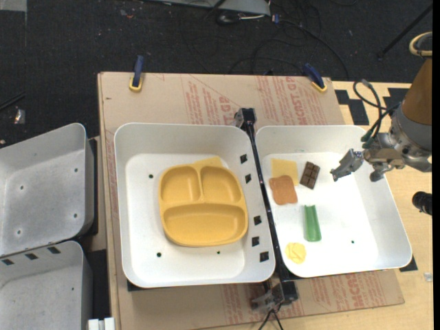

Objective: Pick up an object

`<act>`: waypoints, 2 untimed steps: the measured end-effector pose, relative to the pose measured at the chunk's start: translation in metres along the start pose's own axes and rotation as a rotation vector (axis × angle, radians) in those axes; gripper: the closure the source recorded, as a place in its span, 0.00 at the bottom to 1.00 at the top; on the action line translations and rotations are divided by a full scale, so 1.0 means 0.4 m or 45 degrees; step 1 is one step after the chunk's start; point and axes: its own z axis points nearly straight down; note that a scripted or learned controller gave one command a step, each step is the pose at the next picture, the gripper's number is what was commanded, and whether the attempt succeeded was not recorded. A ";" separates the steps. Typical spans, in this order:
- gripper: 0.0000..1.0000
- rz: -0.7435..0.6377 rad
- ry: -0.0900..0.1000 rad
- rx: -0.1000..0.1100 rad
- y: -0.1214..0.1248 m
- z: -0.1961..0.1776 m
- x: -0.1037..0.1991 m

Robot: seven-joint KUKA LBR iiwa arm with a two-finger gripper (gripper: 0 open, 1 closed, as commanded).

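Your gripper [361, 165] hangs over the upper right of the right bin [385, 212], its two fingers spread apart with nothing between them. You have yet to pick a target, and every candidate lies to the left of the gripper in that same bin, well apart from it.

The green stick [312, 223] is your best bet: a slim, straight, rigid-looking bar lying alone on the bin floor, with bare white around it. Come down over its middle and close across the narrow width, not along its length.

The brown block [310, 175] is small, dark and rectangular, like a chocolate piece; it has room on its right side. The tan bread-shaped piece [283, 190] overlaps a flat pale-yellow slice [284, 167] that looks too thin to pinch, so leave that pair. The yellow lump [295, 253] near the front wall is rounded and may roll away; what it is, the view is too coarse to say.

All appear to be smooth plastic toy food, so expect slip on a shallow grip. The yellow divided tray [203, 206] in the left bin [137, 184] is wide, glossy and hard to grip except at its rim.
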 end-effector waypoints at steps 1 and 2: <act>0.00 -0.004 -0.003 -0.016 0.006 -0.018 0.001; 0.00 -0.003 -0.001 -0.010 0.011 0.139 0.017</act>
